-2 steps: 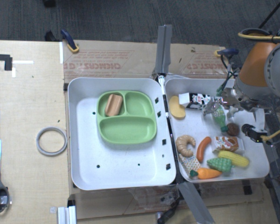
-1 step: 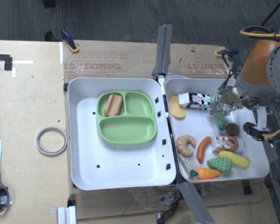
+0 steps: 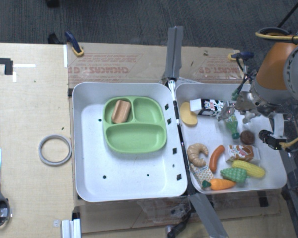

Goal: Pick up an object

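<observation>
Hovering over the right bin (image 3: 278, 185) near its far edge, the gripper (image 3: 234, 114) — can't tell its state — sits above a green bottle (image 3: 232, 127); crowded toys could spoil the grab.

Both white bins (image 3: 84, 148) viewed from single fixed camera above bench (image 3: 25, 108), angled downward; arm (image 3: 280, 71) seen entering from right.

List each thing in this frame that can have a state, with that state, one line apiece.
gripper: low over the right bin, above a green item; finger state unclear.
green divided plate: flat in the left bin, bread roll in its upper left compartment.
bread roll: lying in the plate.
croissant: lying loose in the right bin.
sausage: lying tilted beside the croissant.
corn cob: lying near the bin's front corner.
</observation>
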Robot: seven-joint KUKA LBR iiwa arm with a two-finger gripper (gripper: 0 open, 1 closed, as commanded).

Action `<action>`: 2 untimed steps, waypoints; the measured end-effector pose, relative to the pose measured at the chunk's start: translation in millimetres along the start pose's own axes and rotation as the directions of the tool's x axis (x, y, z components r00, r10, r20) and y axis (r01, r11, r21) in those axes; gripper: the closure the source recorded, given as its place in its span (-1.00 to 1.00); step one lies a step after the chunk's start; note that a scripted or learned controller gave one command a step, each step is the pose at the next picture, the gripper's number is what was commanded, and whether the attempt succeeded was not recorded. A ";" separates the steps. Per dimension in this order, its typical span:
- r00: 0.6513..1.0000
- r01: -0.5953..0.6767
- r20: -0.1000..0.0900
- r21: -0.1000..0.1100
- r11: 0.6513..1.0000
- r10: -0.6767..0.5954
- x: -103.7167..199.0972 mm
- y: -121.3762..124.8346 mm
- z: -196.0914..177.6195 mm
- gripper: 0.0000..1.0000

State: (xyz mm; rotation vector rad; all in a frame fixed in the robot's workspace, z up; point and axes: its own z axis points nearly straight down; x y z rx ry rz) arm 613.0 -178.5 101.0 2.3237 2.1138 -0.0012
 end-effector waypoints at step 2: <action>0.997 -0.073 0.001 0.001 0.997 0.073 49.5 -1.6 -120.2 1.00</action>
